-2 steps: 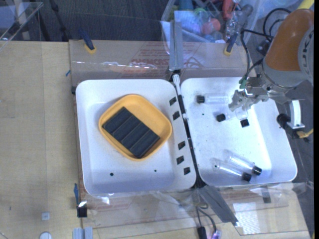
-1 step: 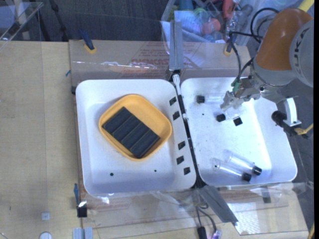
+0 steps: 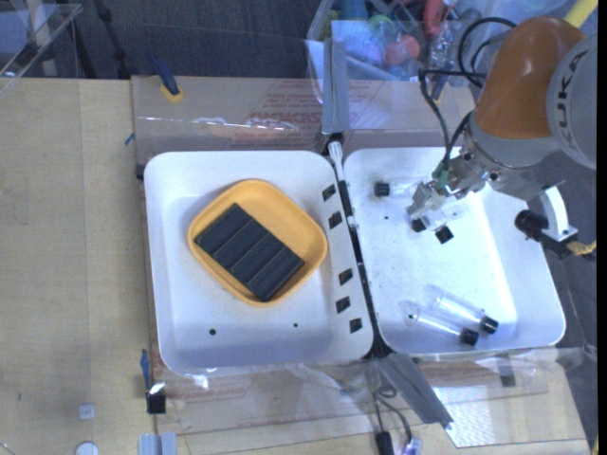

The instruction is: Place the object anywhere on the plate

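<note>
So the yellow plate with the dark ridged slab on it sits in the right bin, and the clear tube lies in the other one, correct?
Not quite. The camera view shows the yellow plate, carrying the dark slab, in the left bin; the clear tube lies in the right bin.

Place: a robot lab or test bench.
Bench [image 3: 66,254]: pale wood, with two white bins [image 3: 171,339] taped down side by side near its middle.
Arm [image 3: 531,74]: a grey and orange industrial arm stood over the right bin.
Far edge: a clear tub of jumbled coloured items [image 3: 398,8].
Near edge: loose cables [image 3: 394,429].
</note>
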{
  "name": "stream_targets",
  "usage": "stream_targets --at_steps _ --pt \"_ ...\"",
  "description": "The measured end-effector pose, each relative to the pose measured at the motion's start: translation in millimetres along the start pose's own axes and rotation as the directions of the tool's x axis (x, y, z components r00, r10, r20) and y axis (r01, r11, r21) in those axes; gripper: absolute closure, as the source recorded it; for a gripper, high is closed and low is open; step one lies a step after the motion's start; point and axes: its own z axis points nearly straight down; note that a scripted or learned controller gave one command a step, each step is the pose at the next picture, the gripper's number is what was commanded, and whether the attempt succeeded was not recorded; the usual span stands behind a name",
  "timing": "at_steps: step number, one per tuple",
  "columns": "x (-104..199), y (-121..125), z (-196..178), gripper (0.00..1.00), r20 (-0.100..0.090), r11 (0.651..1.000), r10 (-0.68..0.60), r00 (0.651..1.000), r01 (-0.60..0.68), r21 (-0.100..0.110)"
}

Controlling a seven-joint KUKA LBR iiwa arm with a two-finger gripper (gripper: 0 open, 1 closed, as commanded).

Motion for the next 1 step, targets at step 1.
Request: stream_targets --at_steps 1 --pt "29.9 28.9 -0.2 1.0 0.004 0.984 -0.178 0.984 0.178 -0.004"
